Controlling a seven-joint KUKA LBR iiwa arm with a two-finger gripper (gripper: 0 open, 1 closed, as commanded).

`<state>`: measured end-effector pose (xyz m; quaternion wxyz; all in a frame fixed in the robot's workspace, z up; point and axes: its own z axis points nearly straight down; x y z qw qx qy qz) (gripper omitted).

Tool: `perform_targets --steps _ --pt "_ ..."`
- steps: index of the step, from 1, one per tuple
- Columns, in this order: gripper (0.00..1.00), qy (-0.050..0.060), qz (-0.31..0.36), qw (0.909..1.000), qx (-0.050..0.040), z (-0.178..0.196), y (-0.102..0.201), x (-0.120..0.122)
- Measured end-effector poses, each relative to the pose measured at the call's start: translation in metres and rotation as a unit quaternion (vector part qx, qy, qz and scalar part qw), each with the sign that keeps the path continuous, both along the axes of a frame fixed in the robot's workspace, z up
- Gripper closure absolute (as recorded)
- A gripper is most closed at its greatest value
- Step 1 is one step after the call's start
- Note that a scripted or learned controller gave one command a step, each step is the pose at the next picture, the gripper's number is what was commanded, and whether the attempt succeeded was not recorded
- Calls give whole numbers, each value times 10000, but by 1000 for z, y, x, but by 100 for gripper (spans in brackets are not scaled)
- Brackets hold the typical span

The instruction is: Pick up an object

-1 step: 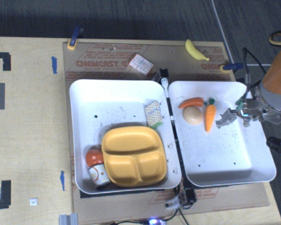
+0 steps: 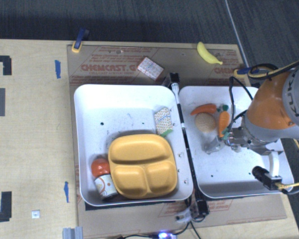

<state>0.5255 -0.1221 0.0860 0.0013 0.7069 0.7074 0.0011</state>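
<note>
Two white bins (image 2: pixel 84 133), one yellow tray (image 2: pixel 142 166)

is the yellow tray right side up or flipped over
Flipped over: the yellow tray in the left bin shows three bulging compartment backs, not hollows.

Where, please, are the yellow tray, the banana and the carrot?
yellow tray (image 2: pixel 142 164): camera view, centre of its top.
banana (image 2: pixel 208 54): camera view, middle of its curve.
carrot (image 2: pixel 223 123): camera view, middle of its orange body.
</note>
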Motion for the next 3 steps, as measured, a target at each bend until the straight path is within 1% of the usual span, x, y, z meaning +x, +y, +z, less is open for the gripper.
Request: perform_targets --steps 1,2,3 --pt "0 8 0 10000 7 0 29 -19" --pt "0 11 -7 10000 -1 -1 30 -16" --pt "0 1 -2 10000 -3 0 27 22"
